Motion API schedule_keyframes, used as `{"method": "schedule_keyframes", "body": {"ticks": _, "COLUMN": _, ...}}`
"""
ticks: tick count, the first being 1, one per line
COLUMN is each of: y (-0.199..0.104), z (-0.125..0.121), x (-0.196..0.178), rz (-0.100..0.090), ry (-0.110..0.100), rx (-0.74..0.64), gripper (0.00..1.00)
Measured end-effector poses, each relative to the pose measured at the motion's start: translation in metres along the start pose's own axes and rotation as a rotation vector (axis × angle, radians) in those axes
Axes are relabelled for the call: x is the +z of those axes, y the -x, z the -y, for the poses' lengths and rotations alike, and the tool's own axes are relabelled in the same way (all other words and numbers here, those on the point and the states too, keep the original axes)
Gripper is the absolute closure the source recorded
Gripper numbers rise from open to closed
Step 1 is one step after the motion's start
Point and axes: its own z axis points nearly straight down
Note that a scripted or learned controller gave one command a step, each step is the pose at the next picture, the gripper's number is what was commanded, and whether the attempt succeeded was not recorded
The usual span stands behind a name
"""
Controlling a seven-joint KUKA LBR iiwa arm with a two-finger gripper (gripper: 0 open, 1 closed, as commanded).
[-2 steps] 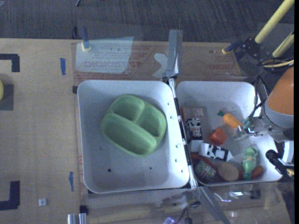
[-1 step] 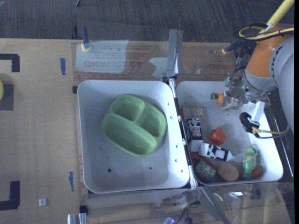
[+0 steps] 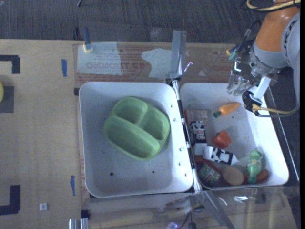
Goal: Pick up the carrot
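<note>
The carrot (image 3: 228, 109) is orange with a small green tip at its left end. It lies on the floor of the right bin (image 3: 279, 149), near the far right corner. My gripper (image 3: 237, 87) hangs over the bin's far edge, just above and slightly right of the carrot and apart from it. The grey arm with its orange band (image 3: 276, 18) comes in from the upper right. A black cable loop (image 3: 251, 102) hangs next to the carrot's right end.
A green divided plate (image 3: 137, 127) lies in the left bin (image 3: 90, 142). The right bin also holds a brown packet (image 3: 196, 115), two cow-patterned boxes (image 3: 219, 155), a red pepper (image 3: 222, 139), a green bottle (image 3: 254, 161), a can (image 3: 209, 174) and a tan lump (image 3: 233, 175) along its near side.
</note>
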Motion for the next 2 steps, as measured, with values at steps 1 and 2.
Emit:
{"method": "schedule_keyframes", "body": {"ticks": 1, "y": 0.000, "z": 0.000, "x": 0.001, "rz": 0.001, "ry": -0.002, "rx": 0.000, "gripper": 0.00}}
{"method": "schedule_keyframes", "body": {"ticks": 2, "y": 0.018, "z": 0.021, "x": 0.100, "rz": 0.000, "ry": -0.001, "rx": -0.055, "gripper": 0.00}}
